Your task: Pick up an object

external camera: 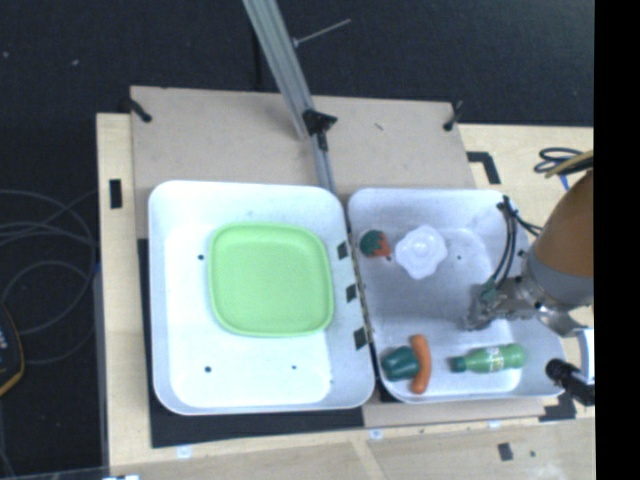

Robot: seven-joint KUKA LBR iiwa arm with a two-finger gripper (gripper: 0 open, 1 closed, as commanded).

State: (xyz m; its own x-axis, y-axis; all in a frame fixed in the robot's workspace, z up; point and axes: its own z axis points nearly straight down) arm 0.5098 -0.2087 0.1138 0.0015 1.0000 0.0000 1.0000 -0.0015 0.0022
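In the right bin (440, 208) lie a green bottle (488, 360) near the front edge, an orange sausage-shaped piece (421, 362) beside a dark green block (399, 364), a clear plastic cup-like object (420, 251), and a small green and red item (374, 243) by the left wall. My gripper (483, 313) hangs low over the right part of this bin, just above and behind the green bottle. Nothing shows between its tips.
The left bin (180, 268) holds a light green square plate (270, 278). A grey metal pole (285, 63) slants in from the top to the divide between the bins. The arm's orange band (572, 230) fills the right edge.
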